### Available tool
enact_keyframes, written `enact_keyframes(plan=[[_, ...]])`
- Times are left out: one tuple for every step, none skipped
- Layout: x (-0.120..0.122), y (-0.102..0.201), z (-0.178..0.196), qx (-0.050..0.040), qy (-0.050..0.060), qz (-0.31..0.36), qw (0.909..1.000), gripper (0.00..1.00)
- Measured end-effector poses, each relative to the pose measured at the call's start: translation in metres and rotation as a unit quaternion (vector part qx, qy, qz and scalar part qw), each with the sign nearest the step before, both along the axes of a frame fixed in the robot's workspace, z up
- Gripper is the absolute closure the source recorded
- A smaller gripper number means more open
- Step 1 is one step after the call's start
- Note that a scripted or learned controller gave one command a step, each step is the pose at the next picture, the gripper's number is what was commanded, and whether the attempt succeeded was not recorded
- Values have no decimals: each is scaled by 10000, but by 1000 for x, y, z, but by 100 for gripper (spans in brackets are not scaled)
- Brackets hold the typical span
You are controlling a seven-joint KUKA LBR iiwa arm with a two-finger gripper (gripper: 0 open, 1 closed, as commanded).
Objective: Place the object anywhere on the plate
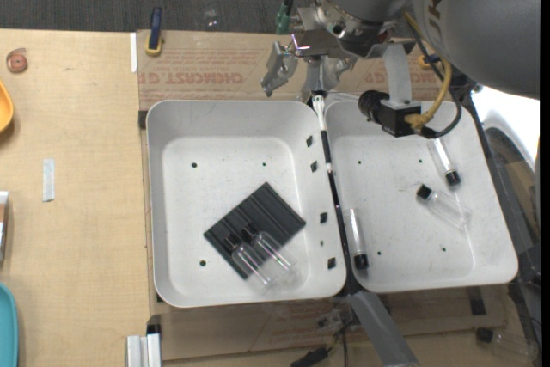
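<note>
The gripper [296,69] hangs at the far edge between the bins with fingers wide, nothing between them; clear vials [262,258] lie on the black plate [255,223], well apart.

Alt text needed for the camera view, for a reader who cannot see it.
Two clear plastic vials lie on a black ribbed plate in the left white bin. Three more vials lie in the right bin, with the arm's gripper above the bins' far edge.

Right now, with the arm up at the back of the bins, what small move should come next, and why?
Probably bring the tool forward and down over the right bin toward one of the loose clear vials. The tool sits above the bins' back edge with nothing seen between its fingers, and two vials already lie on the black plate in the left bin, so a fresh pick seems due.
</note>
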State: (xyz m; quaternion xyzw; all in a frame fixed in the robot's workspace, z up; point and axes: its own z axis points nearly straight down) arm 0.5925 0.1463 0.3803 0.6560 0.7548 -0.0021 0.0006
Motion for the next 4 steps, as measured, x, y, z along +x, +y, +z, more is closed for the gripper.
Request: enact_keyframes(plan=[[0, 0, 7, -18, 20, 11, 10000, 100], [-52, -52, 61, 6, -1, 771, 9970, 100], [-2, -38, -72, 13, 7, 2075, 9782, 100], [-69, -51, -82, 18, 6, 3479, 9375, 100]])
